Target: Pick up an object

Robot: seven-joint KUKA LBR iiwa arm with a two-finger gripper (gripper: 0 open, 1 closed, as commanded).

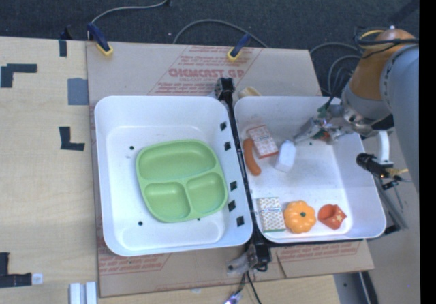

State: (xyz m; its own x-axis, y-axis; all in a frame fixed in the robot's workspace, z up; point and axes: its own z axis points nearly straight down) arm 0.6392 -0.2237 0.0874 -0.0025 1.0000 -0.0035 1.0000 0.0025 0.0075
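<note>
Light wood bench (pixel 41 180), black tape marks along its left edge. Brown cardboard sheet (pixel 197 71) laid over its right portion, clamped at the far edge. On the cardboard: left bin (pixel 112 159), right bin (pixel 354 183), touching.

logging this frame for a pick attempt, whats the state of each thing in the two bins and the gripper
green tray: flat in the left bin, nothing on it
hot dog: lying by the right bin's left wall
white cup: tipped on its side
pumpkin: upright, at the near edge
red pepper: lying beside the pumpkin
gripper: low over the right bin, holding nothing that can be seen
</note>
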